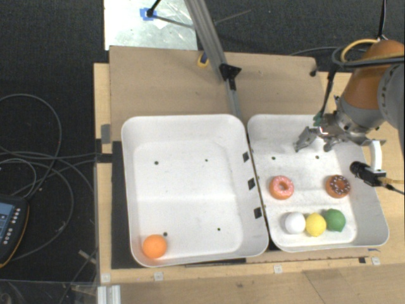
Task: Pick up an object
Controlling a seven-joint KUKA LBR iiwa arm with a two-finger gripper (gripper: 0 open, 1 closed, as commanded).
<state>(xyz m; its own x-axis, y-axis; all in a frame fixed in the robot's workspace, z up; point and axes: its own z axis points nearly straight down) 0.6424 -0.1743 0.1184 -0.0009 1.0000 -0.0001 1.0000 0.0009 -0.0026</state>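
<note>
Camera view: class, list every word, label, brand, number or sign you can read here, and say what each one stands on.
Readable text: none.
Handheld device on the floor at the left edge: its screen and buttons are too small and blurred to read.
Blue patch on the pale floor panel at the top: no legible marking.
White bins, pink doughnut, chocolate doughnut, balls and gripper: no lettering visible.

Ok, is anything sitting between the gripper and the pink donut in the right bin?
Nothing visible. The gripper hangs over the far part of the right bin, and bare white floor lies between it and the pink donut. The chocolate donut sits off to the side, apart from that path.
</note>
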